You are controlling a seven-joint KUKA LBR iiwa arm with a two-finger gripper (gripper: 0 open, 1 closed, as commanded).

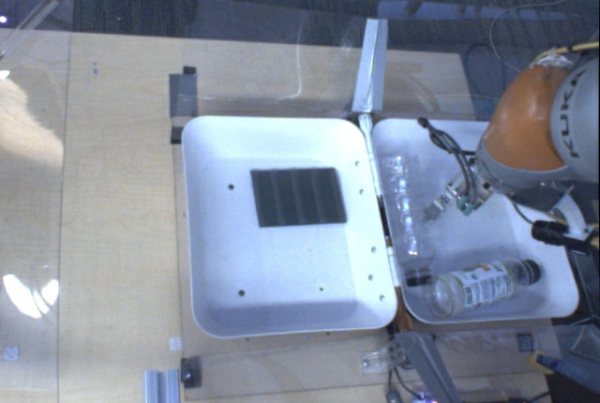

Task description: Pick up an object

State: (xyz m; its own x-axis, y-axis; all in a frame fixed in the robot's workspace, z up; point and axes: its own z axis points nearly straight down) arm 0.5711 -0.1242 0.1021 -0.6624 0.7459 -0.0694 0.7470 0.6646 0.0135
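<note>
the gripper [459, 197] of a grey-and-orange arm [530, 125] hangs low over the middle of the right bin [553, 293], reaching in from the right, its small metal tip pointing down and to the left. nothing shows between its tips, so it carries nothing; whether it is spread or closed cannot be told from this slanted view, where the tip is small and partly lost against the white floor.

the nearest candidate for lifting, a clear plastic bottle with a pale label [480, 284], lies on its side along the bin's front wall, well apart from the gripper and toward the viewer and slightly right of it. its long axis runs nearly left to right, the dark cap toward the right and tilted a little upward in the picture. a grasp would likely need the gripper to travel toward that front wall and close across the bottle's short width, not along its length.

a second clear bottle [403, 204], hard to read through glare, lies along the bin's left wall, to the left of the gripper, its long axis running front to back.

beyond, the left bin [216, 298] holds a dark ribbed rectangular pad [298, 197] flat at its centre. both bins sit on a pale wooden table [112, 251].
</note>
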